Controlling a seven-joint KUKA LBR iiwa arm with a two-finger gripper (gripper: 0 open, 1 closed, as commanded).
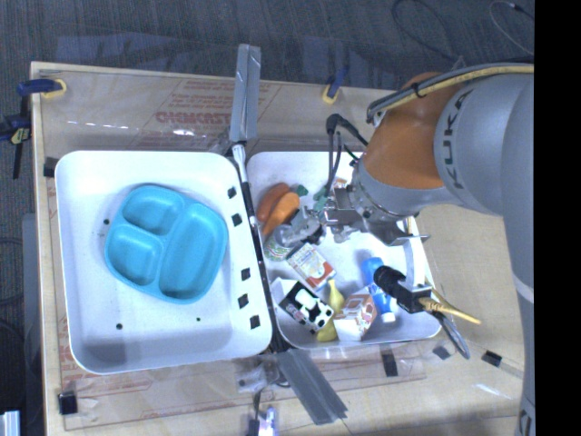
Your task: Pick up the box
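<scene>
Box: a small flat carton (310, 263) with red-and-white print lay tilted near the middle of the right bin (272, 166), on the bin floor.
Landmark: every place below was taken from that box.
Gripper: the gripper (313, 221) hung just above and beside the box's upper edge — not visibly touching it.
Jaws: I could not tell how they stood; metal parts and clutter masked them.
Handling: judged light and fairly stiff, thin card that would dent under a hard squeeze; its glossy print looked a little slippery.
Hold: the two long edges seemed the best place to pinch, since the flat face offered nothing to close on.
Neighbours: an orange rounded toy (278, 204) sat up and to the left of the box; a black-and-white spotted piece (306, 307) lay below it; a second small printed carton (358, 316) lay below and to the right; a blue bottle (377, 284) lay to the right.
Crowding: these sat near enough that a finger could snag — a judgement only.
Left bin: a smooth blue plastic divided tray (166, 242) lay well apart, to the box's left.
</scene>
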